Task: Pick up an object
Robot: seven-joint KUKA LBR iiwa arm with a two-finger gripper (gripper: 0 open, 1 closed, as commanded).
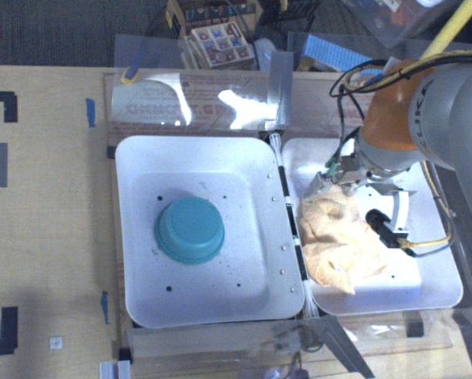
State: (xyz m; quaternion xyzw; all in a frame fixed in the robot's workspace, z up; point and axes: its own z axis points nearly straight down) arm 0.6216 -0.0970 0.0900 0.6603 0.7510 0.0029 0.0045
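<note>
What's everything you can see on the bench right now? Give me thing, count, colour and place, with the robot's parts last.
bins: 2, white, side by side on the bench; left bin, right bin
bowl: 1, teal, upside down in the middle of the left bin
cloth: 1, cream-yellow, crumpled in the left half of the right bin
blue tape marks: 2, blue, on the wooden bench left of the bins
clutter: several items, mixed colours, on the floor behind the bench
arm: 1, grey with orange band, reaching over the right bin from the right
gripper: 1, dark, low over the cloth's upper edge
</note>
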